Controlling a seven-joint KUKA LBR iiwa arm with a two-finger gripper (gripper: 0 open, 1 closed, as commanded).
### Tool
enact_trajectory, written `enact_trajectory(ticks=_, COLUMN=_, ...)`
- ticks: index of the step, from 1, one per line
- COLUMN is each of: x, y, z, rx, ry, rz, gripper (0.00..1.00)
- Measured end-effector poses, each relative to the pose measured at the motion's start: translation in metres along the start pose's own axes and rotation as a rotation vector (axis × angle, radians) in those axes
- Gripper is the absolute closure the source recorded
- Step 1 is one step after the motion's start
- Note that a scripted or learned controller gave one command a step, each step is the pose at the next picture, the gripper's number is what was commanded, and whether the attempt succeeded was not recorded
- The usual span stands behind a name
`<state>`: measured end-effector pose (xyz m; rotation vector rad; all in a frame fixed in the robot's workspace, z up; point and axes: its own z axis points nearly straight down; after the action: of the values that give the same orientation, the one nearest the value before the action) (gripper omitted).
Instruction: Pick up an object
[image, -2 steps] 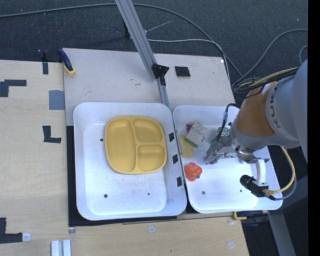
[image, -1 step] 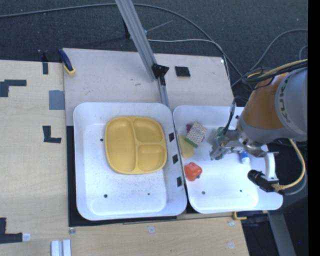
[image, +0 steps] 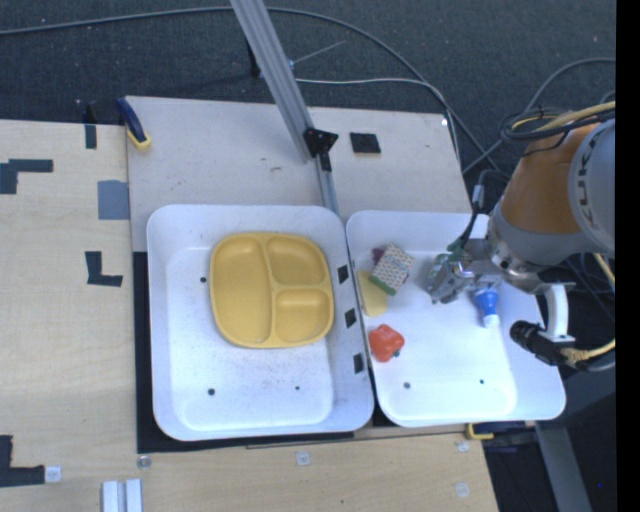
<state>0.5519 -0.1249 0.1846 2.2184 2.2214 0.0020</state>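
While the arm leans in from the right, the things it could pick up lie in the right bin (image: 520, 395), gathered along that bin's left side. A small orange-red object (image: 386, 343) sits lowest of them, on the white floor near the divider between the two bins. Just above it is a pale yellow piece (image: 373, 297), and touching that from above is a little checkered packet (image: 392, 267), tilted, with something dark red peeking out at its upper left corner. A blue and white item (image: 487, 303) lies further right, just below the wrist hardware, partly covered by it.

The gripper (image: 443, 281) hangs over the middle of the right bin, to the right of the packet and apart from it. Its metal parts blur into one grey cluster from here, and nothing shows between them.

The left bin (image: 180, 400) holds a yellow divided tray (image: 270, 289) with three compartments, resting flat toward the bin's upper middle. Behind both bins a grey metal pole (image: 280, 75) slants up and away over the bench, and black cables (image: 400, 70) trail over the dark floor beyond. A blue and yellow clamp (image: 133, 123) grips the bench's far left corner.
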Motion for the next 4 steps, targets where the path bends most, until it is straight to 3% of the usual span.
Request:
enact_trajectory(ticks=1, x=0.008, y=0.004, z=-0.060, rx=-0.002, ry=0.000, rz=-0.001, gripper=1.00)
enact_trajectory(ticks=3, x=0.120, y=-0.014, z=-0.064, rx=0.005, ry=0.002, rz=-0.006, gripper=1.00)
enact_trajectory(ticks=4, x=0.166, y=-0.029, z=-0.045, rx=0.007, ry=0.001, rz=-0.004, gripper=1.00)
